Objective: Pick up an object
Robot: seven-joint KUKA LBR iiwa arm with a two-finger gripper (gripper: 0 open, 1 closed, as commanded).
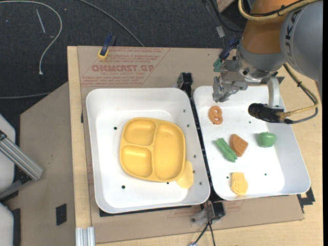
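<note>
**Nothing lifted yet**

From the overhead camera, the gripper (pixel 223 93) hangs over the far end of the right bin (pixel 287 178), just beside the small orange pretzel (pixel 216 115). Whether it is parted or closed I cannot tell. No object sits in it. The green stick (pixel 225 149), brown piece (pixel 239 144), green lump (pixel 266 139) and yellow piece (pixel 238 183) lie on the bin floor. The whole pick looks still ahead.

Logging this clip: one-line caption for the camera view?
Hand above the pretzel in the right bin; yellow tray in the left.
</note>
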